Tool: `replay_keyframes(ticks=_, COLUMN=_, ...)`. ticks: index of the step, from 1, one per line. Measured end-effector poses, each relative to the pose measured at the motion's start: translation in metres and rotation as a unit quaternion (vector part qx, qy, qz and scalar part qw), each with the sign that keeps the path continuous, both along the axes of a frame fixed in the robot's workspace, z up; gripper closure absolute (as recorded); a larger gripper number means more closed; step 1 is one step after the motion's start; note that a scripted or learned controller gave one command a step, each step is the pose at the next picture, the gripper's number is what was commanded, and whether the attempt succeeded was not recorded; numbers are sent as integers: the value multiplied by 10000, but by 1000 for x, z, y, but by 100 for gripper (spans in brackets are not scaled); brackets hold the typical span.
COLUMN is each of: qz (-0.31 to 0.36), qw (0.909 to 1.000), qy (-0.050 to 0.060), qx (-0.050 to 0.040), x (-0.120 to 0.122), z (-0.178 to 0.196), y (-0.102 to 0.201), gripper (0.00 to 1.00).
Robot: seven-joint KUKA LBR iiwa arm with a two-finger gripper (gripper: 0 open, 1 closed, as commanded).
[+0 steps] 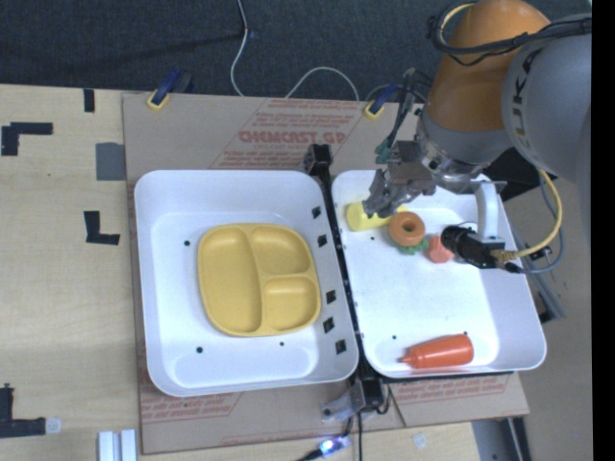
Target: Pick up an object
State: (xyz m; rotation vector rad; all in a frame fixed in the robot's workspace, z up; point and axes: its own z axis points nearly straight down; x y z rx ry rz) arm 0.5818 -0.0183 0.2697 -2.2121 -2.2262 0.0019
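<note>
My gripper [381,203] hangs over the far left part of the right bin [509,307], its fingers right above a small yellow object [359,219] that lies against the bin's left wall. Whether they touch it I cannot tell. Just right of it sits an orange ring with a green base [408,230], and beyond that a small red piece [439,250]. An orange carrot [439,351] lies at the bin's near edge. A yellow divided plate [258,279] rests in the left bin [163,209].
The arm's grey and orange body [490,65] looms over the back right of the right bin. A black attachment with cables [478,248] hangs beside the red piece. Black clips [332,286] line the divider between the bins.
</note>
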Motion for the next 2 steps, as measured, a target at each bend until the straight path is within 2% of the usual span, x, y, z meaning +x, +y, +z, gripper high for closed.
replay_keyframes(ticks=1, qz=-4, qw=10000, qy=3, qx=-4, x=-7, z=-19, y=45, gripper=100)
replay_keyframes(ticks=2, qz=4, qw=10000, qy=5, qx=-3, x=-15, z=-35, y=105, gripper=100)
